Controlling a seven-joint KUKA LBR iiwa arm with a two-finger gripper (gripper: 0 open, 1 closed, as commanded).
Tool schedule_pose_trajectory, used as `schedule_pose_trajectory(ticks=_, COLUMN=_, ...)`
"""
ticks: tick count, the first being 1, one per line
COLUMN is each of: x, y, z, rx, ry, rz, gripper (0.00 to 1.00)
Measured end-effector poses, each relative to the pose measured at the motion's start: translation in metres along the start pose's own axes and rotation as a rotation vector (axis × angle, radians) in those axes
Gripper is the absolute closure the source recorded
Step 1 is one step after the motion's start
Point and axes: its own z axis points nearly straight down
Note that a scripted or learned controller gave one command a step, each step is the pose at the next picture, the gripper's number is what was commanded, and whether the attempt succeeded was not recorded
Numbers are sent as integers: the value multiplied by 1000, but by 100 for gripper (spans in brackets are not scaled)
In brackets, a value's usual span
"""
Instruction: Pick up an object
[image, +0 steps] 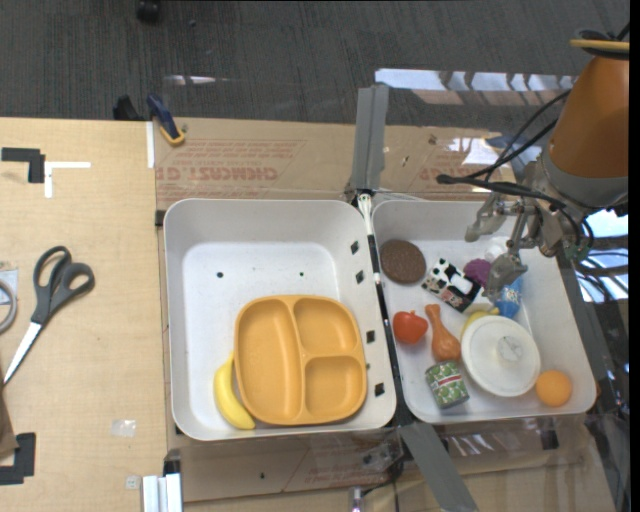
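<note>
purple toy (479, 270) just left of and touching the gripper (505, 272), in the right bin (580, 330) near its far wall; grip on anything impossible to tell

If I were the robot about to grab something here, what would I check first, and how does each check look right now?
1. Tool is over the right bin: ok.
2. Something lies under it to grab: ok, a purple toy and a blue item sit beneath.
3. Target stands apart from its neighbours: not ok, the white bowl, cow toy and the rest crowd together.
4. Tool is free of any object: cannot tell.
5. Left bin's tray and banana lie out of the way: ok.
</note>
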Motion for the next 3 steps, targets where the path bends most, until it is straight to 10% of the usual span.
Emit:
schedule_pose_trajectory(ticks=1, x=32, y=-77, z=114, rx=4, ry=-17, rz=76, gripper=0)
schedule_pose_trajectory(ticks=2, x=-38, y=-43, z=138, rx=0, ry=-2, rz=273, gripper=0)
schedule_pose_trajectory(ticks=3, x=-19, y=-93, z=136, rx=-3, ry=-5, rz=210, gripper=0)
